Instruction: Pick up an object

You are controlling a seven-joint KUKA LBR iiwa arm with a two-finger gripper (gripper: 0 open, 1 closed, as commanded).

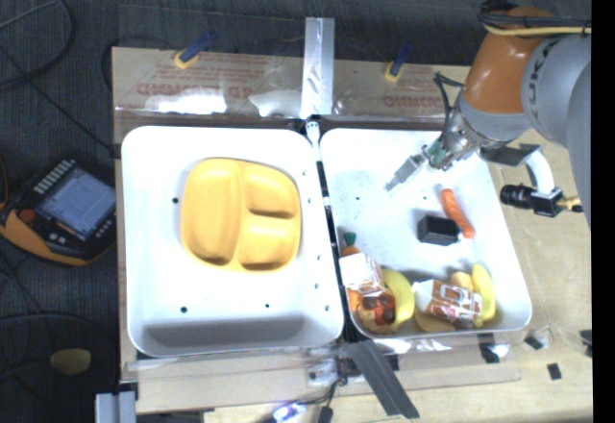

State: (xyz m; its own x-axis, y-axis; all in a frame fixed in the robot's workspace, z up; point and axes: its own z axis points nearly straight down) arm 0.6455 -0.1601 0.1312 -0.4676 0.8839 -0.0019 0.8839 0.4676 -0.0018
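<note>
The right bin holds a small black block with an orange carrot-shaped piece touching its right side. Along the bin's near edge lie a yellow banana, a second banana, a brown snack packet and a white carton. My gripper hangs over the bin's far middle and points down-left. It is apart from every object, up-left of the black block. Nothing shows at its tip.
A yellow divided tray lies in the left bin. A metal strip stands at the back between the bins. A handheld pendant rests off the bench at the left. The grey and orange arm crosses the bench's back right corner.
</note>
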